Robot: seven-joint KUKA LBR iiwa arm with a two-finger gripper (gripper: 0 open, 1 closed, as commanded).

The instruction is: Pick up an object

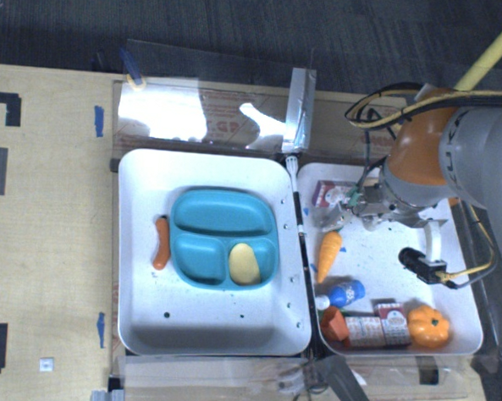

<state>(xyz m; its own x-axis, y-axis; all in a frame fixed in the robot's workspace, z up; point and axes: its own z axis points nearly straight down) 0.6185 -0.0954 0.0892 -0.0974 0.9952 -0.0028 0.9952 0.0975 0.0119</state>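
Two white bins on a desk; the gripper [350, 206] hovers above a carrot [328, 253] in the right bin [468, 327], finger spacing unclear.

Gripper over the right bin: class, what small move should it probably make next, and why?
Probably lower a little toward the carrot. The gripper sits at the right bin's far left corner, just above the carrot, with nothing visibly held, and the carrot lies apart from the other items.

Grey arm [483, 154], orange band [419, 151], looping yellow-and-black cables [384, 106].
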